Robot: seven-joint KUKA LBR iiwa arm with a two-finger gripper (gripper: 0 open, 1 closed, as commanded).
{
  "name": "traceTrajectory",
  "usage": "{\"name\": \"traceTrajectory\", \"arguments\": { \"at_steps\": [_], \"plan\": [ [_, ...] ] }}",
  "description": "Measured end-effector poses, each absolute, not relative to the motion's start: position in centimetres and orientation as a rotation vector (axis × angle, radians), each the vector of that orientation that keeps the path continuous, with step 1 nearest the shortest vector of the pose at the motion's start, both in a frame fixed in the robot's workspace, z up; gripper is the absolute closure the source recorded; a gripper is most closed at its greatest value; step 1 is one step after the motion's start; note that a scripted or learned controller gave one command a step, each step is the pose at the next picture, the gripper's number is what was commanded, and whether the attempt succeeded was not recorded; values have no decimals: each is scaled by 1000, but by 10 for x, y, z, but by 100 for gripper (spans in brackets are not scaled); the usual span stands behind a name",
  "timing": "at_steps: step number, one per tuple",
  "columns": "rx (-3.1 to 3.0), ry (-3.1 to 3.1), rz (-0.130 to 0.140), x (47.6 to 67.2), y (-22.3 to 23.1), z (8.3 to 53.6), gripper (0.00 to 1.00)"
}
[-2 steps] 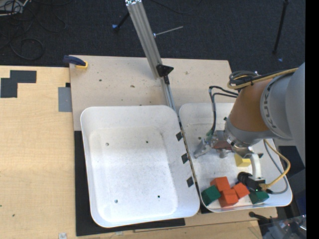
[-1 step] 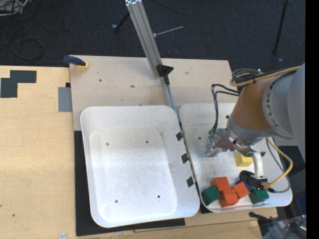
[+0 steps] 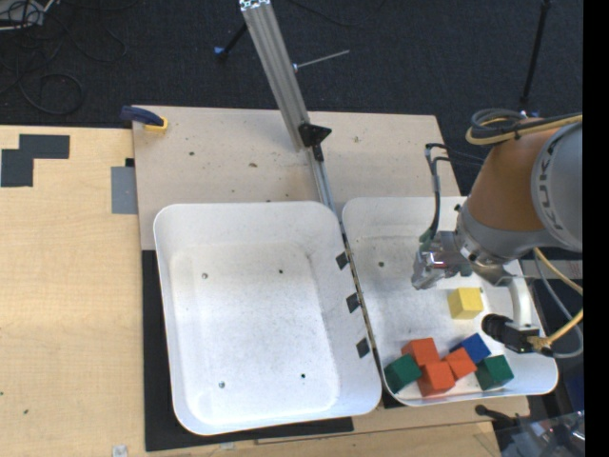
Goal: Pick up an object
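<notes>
Gripper [image 3: 430, 267] over right bin [image 3: 381, 227], finger state unclear. Nearest camera: green block [image 3: 402, 372], orange blocks [image 3: 433, 365], blue block [image 3: 474, 347], second green block [image 3: 494, 373]. Farther: yellow block [image 3: 466, 301] just beside gripper. Left bin [image 3: 181, 219] alongside.

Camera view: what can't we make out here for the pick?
- Gripper: finger state unreadable; small, blurred, seen from above under the wrist.
- Right bin: its right part lies behind the arm.
- Block pile: the orange blocks overlap the green block and the blue block, so resting contacts are unclear.
- Yellow block: lies clear of the gripper.
</notes>
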State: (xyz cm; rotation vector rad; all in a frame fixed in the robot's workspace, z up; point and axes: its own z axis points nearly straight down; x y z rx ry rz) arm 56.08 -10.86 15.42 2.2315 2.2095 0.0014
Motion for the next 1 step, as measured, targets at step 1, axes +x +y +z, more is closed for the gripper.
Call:
{"name": "traceTrajectory", "arguments": {
  "at_steps": [1],
  "plan": [
    [2219, 2219, 4, 567, -113, 216, 100]
  ]
}}
